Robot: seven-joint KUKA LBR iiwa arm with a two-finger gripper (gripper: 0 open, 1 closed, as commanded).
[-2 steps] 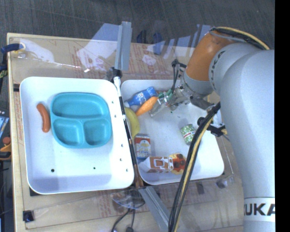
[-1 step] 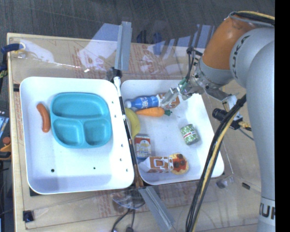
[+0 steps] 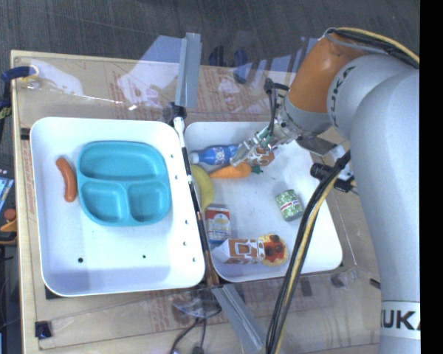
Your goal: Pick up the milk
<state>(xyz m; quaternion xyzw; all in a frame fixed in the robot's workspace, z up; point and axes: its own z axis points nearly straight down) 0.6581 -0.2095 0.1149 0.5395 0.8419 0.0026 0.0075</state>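
Likely the milk [image 3: 218,223] is the small red-and-white carton lying flat by the left wall of the right bin [image 3: 321,253], light, stiff-sided, a little crushable; across its narrow sides looks best. The gripper [image 3: 257,150] hovers near the carrot [image 3: 231,172], and whether it is open I cannot tell.

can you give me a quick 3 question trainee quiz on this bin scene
1. True or false: the blue divided tray sits in the left bin.
2. Which item lies beside that tray? A) hot dog B) spoon C) cup
3. Fill in: the end effector is over the ___ bin, near the carrot and water bottle.

Key: 1 true; 2 A, the hot dog; 3 right.
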